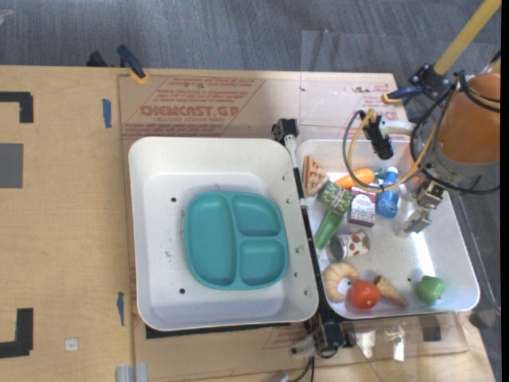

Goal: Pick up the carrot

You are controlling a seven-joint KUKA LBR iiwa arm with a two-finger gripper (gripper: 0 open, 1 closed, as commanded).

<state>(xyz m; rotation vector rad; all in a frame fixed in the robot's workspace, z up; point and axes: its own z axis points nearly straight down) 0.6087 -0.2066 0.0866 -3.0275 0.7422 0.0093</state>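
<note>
While the grey arm with its orange band reaches in from the right, its gripper hangs low over the right bin, near that bin's right-hand side. Its two metal fingers appear to stand slightly apart with nothing between them, though at this size the gap is hard to read. The carrot lies near the back of the right bin, well to the left of the gripper, with a slice of pizza on its left and a blue bottle just to its right. A small carton sits just in front of the carrot, beside a green vegetable that slants toward the bin's left wall. Nearer the front edge lie a tin can, a croissant, a red tomato touching an ice-cream cone, and a green apple toward the front right corner. In the left bin rests a teal divided plate. Both bins stand side by side on a cardboard-covered bench.
</note>
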